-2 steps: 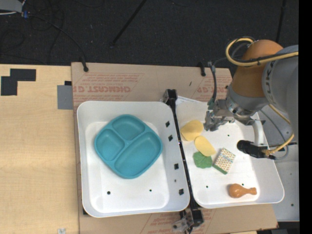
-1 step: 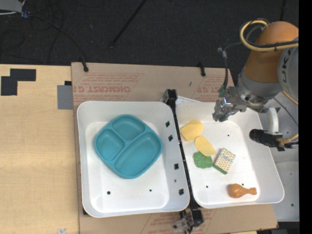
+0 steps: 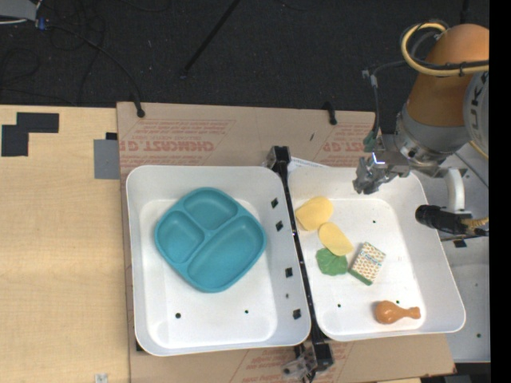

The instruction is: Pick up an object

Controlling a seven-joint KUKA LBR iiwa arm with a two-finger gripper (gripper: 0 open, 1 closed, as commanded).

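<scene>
In the camera view, the two-finger gripper hung over the far rim of the right-hand shallow white bin, its tip above the bin's far left corner. Whether it was spread or closed I could not tell; nothing showed in it.

The candidates all lay nearer the camera than the claw. The closest was a rounded yellow plastic lump, down and to the left. Beyond it, touching in a cluster, lay a yellow oval piece, a green leafy toy and a small green-and-white patterned box. An orange drumstick-shaped toy lay well apart, its long axis running left to right.

The left-hand white bin held a teal sectioned plastic plate.
</scene>
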